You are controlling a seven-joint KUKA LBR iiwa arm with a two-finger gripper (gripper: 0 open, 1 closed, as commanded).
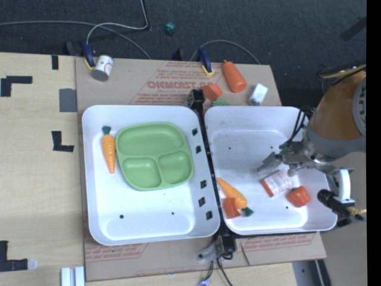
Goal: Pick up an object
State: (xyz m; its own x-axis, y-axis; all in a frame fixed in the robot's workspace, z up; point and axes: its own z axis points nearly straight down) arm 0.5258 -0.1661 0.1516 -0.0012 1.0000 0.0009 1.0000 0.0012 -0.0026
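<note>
Camera view
My claw: fingers spread apart, gripping nothing, low in the right bin, just above the packet.
Packet: red-and-white, flat near the bin's right side.
Red block: beside the packet, toward the surface's front edge.

The cardboard sheet under the two bins carries red printed lettering along its far edge; the largest line reads roughly "CHEMCAST", with smaller red lines beneath it too small to read. More red print runs along the sheet's near edge, illegible. The small red-and-white packet in the right bin bears print too blurred to read.
</note>
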